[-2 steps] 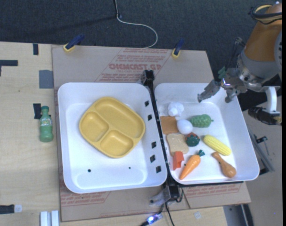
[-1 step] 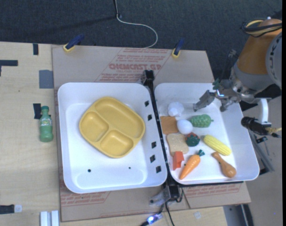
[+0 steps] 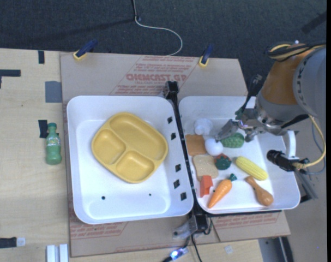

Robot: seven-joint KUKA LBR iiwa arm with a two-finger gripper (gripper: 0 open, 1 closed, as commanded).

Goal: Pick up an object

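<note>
The right bin (image 3: 285,201) holds several toy foods. Among them are a green pickle (image 3: 234,142), a white egg (image 3: 212,146), a white ball (image 3: 202,126), corn (image 3: 251,168), a carrot (image 3: 220,192), a drumstick (image 3: 259,191), a red block (image 3: 206,185) and bread slices (image 3: 204,166). My gripper (image 3: 231,130) hangs low over the bin's upper middle. It is just above the green pickle and to the right of the white egg. I see nothing held in it.
The left bin (image 3: 89,206) carries a yellow divided plate (image 3: 130,146). A small green bottle (image 3: 53,144) stands on the bench left of the bins. The arm (image 3: 288,89) covers the right bin's far right corner. A black divider (image 3: 179,146) separates the bins.
</note>
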